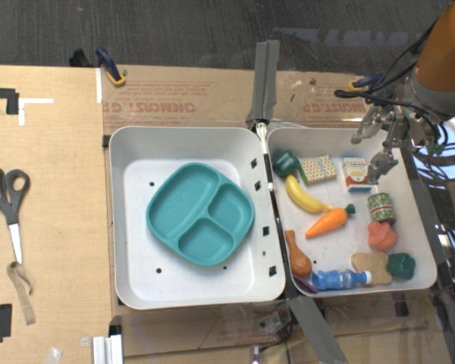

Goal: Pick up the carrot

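Carrot [327, 221], an orange toy with a small green top, lies near the middle of the right-hand shallow white bin [421, 226], tilted with its green end toward that bin's right wall. A yellow plastic banana [303, 195] lies just beside its pointed end, toward the left wall. The grey two-finger gripper [381, 169] hangs over the bin's far right corner, just beside a small white carton [355, 173]; whether its claw is open or closed I cannot tell, and nothing shows between its parts. A blue plastic bottle [338, 280] lies along the near edge. The left-hand white bin [129, 226] carries a teal three-compartment plastic tray [201, 213] at its centre. Grey-handled scissors [7, 203] lie on the wooden bench by its left edge.
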